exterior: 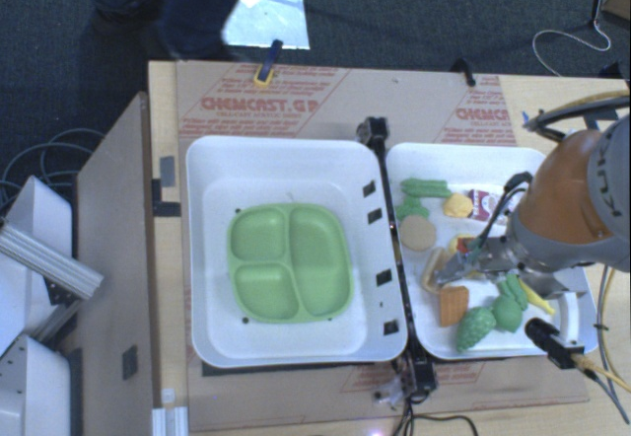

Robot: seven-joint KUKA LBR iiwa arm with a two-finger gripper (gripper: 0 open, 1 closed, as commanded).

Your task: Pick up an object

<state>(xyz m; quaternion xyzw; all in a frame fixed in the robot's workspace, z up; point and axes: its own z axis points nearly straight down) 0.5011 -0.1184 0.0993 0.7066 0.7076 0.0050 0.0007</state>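
Two shallow white bins sit side by side on the bench in the camera view: the left bin point(212, 178) carries a green divided tray point(290, 261) lying flat near its middle, and the right bin point(414, 160) carries a scatter of small toy foods. We see the grey arm point(577, 197) with its orange band reaching in from the right and bending down over the right bin, the gripper point(455, 268) low among the objects, near the bin's middle. We cannot tell how the claw stands, since dark metal parts and the toys around it blur together, and we see nothing clearly lifted. Near the bin's upper left lies a green pod-shaped piece point(424, 188), with a yellow round item point(457, 205) and a red and white packet point(482, 203) just to its right. A tan round disc point(417, 233) rests below the pod, close to the divider between the bins. Below the gripper stands an orange block point(454, 304), and beside it a green broccoli-like piece point(475, 327) and another green toy point(509, 308), with a yellow strip point(535, 298) just beyond. All of these lie on the bin floor
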